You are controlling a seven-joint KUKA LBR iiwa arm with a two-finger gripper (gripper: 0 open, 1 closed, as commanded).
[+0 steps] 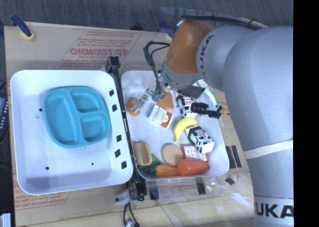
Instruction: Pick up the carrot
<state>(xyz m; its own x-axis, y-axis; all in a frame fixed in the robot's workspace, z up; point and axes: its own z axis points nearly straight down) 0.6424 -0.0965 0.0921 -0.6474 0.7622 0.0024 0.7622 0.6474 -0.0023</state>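
So I'm parked over the top half of the right bin (219, 168) and honestly this looks like the approach step, not the grab. My gripper (155, 93) hangs low near the bin's upper left, its tips close to an orange round thing (132, 105) and a small carton (160, 115), and I can't tell from this angle how wide it's spread or whether anything sits in it. The carrot (166, 170) is way down at the near edge of the same bin, lying flat along the front wall, well apart from where I am. It's squeezed in: a red piece (193, 167) touches its right end, a tan disc (172, 154) sits just above it, and a bread-looking slice (143, 153) with something green is just to its left. My guess is the next move means lifting, sliding toward that front wall, and coming down with the tips across the carrot's width, not along it. Room is tight there, with the wall on one side and the disc on the other, so a clipped rim or a nudged neighbour seems likely. The banana (182, 126) and cow carton (200, 139) lie along the way too. The left bin (30, 171) with the blue tray (76, 116) has far more open room, but there's nothing I need there.
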